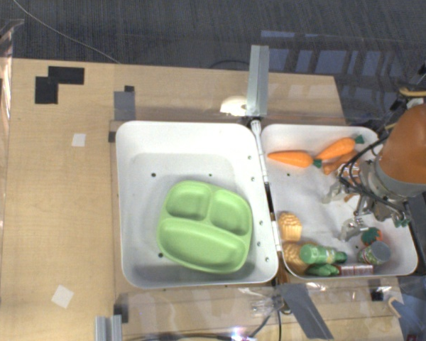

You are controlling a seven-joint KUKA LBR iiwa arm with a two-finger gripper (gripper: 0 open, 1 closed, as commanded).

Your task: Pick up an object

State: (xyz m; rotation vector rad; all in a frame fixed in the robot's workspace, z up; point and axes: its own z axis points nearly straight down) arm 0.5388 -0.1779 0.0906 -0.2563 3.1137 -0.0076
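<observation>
The surface (64,212) carries two white bins side by side. The left bin (138,148) holds one green plate (204,226) with three sections. My arm (412,148) comes in from 3 o'clock and hangs over the right bin (298,137), with my hand (362,215) low near the 4 o'clock corner of this bin. My hand is in view, but whether it is released or clenched I cannot tell, because the metal parts are mixed together from this angle.

In the right bin I count two carrots: one carrot (290,159) lies at 11 o'clock, the second carrot (337,149) at 1 o'clock, their green ends close together. At 7 o'clock there is one yellow corn piece (290,226), and at 6 o'clock one green bottle (321,254) lies on its side. One small dark-topped jar (375,251) stands just beside my hand, at 5 o'clock.

I judge the jar is the thing nearest to take. To do it well, I should center over it, go straight down, and close only when it is between.
</observation>
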